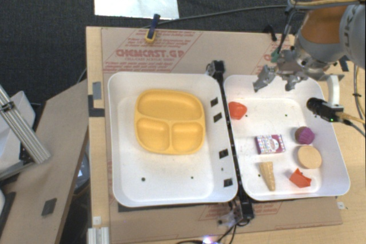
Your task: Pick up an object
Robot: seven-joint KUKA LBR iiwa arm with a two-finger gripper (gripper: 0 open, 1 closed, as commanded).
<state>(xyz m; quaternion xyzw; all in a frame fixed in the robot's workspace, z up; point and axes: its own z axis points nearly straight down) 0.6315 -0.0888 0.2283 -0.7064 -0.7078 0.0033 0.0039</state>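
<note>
Right bin (337, 180), your stock: red piece (237, 110) at 10 o'clock, nearest the gripper (276, 81), which hangs open and empty at 12. Cone (267, 175) at 6, long axis 12-to-6, tip toward 6. Risk, as I judge it: small rounded pieces may slip the fingers on closing.
</note>
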